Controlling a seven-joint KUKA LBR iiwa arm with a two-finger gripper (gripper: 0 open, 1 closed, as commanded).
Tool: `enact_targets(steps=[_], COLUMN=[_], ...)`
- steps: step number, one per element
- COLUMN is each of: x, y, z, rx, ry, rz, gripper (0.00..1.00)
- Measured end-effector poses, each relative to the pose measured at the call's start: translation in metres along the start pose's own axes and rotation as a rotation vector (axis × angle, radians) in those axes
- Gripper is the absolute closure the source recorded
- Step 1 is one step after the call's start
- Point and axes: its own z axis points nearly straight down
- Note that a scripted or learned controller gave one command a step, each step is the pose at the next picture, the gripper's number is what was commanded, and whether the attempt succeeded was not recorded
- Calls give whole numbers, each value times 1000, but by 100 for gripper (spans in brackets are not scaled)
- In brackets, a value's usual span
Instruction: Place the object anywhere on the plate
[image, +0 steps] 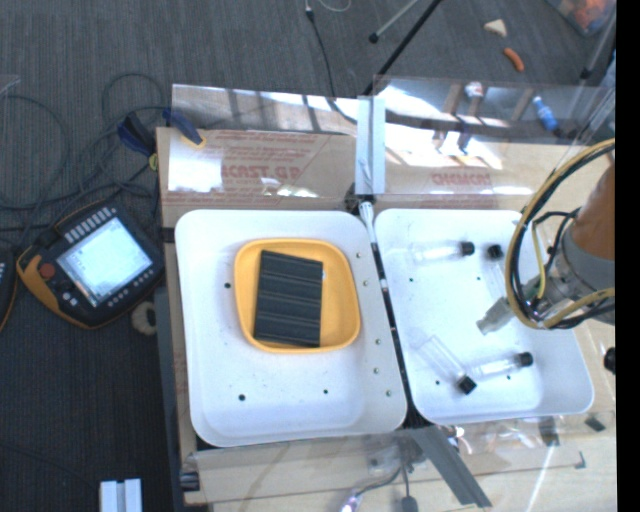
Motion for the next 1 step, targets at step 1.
enact_targets(steps=[1], x=[0], y=[0], z=[0], rx=[0], ry=[0], rz=[0], gripper=[0])
